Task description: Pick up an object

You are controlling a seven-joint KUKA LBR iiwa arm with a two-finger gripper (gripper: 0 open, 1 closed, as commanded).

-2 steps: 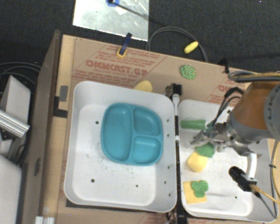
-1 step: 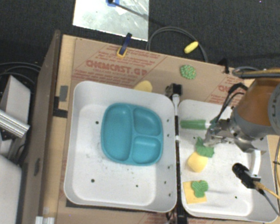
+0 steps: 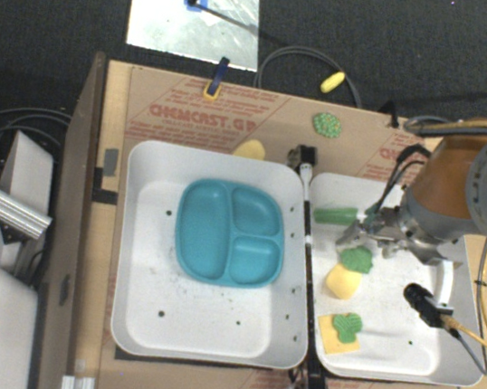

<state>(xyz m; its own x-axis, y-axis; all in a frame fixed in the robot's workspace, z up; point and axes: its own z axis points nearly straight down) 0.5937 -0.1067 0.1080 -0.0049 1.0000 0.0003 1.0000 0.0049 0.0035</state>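
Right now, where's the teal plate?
Camera view: the teal plate lies in the middle of the left bin, across the shared rim from the yellow lump in the right bin.

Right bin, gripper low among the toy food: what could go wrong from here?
1. The gripper hangs just above the green clump, which lies close against the yellow lump; a grab might shove either aside or come up with nothing.
2. The green stick lies just beside the gripper; a descent might knock it away.
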